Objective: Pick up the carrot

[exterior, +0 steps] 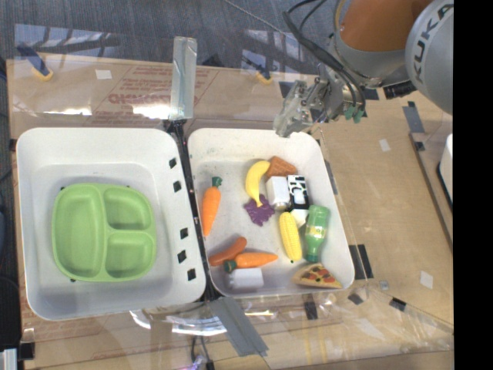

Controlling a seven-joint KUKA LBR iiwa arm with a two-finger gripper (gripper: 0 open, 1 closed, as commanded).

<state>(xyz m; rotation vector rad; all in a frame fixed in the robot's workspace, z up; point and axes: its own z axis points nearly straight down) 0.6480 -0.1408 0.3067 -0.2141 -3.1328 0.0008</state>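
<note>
Orange plastic carrot with green top (210,208), lying lengthwise at right white bin's (333,199) left wall; translucent two-finger gripper (296,112), jaws' state indeterminate, above bin's far rim; best taken across its narrow width, clear of the wall.

- The carrot (209,209): orange, with a small green top, tapering to a point.
- It lies flat in the right bin (231,141), close to that bin's left wall, about midway along it.
- Green top points to the bin's far edge, tip to the near edge.
- It lies alone, apart from the other toys.
- A second carrot (254,259) lies near the near edge, tip pointing right.
</note>
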